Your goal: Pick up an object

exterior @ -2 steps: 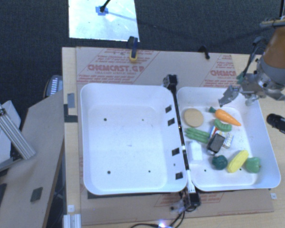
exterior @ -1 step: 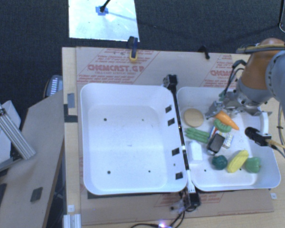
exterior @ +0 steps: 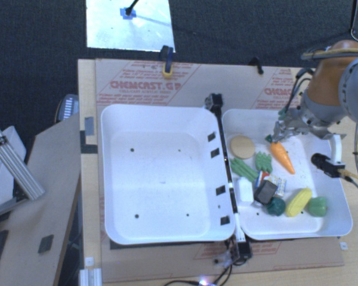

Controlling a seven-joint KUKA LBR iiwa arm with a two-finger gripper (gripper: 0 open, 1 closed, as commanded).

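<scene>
One object looks like my pick: the toy carrot [exterior: 282, 158], lying at a slant on the floor of the bin on the view's right [exterior: 256, 121]. Its pointed end faces the near rim and its green top faces the far side. The gripper [exterior: 284, 131] hangs over that green top, and I cannot tell whether it touches it. I also cannot tell how far open it is, and I see nothing held in it.

To do this well, I judge the grasp belongs nearer, on the thick orange body rather than the narrow top. The jaws should be turned across the carrot's length so they close on its sides. The space around the carrot looks clear enough for a straight descent, though the green toy just beside it could get nudged.

Nearest in that bin lie a yellow corn cob [exterior: 299, 202], a green pepper-like toy [exterior: 317, 206] and a dark teal lump [exterior: 276, 207], close together. Just behind them a small black-and-red box [exterior: 266, 191] touches the teal lump, with a white block [exterior: 245, 190] beside it. Farther back come the green pea pods [exterior: 246, 170], then a tan round disc [exterior: 243, 146] near the dividing wall. The bin on the view's left [exterior: 161, 183] has nothing in it that I can see.
</scene>
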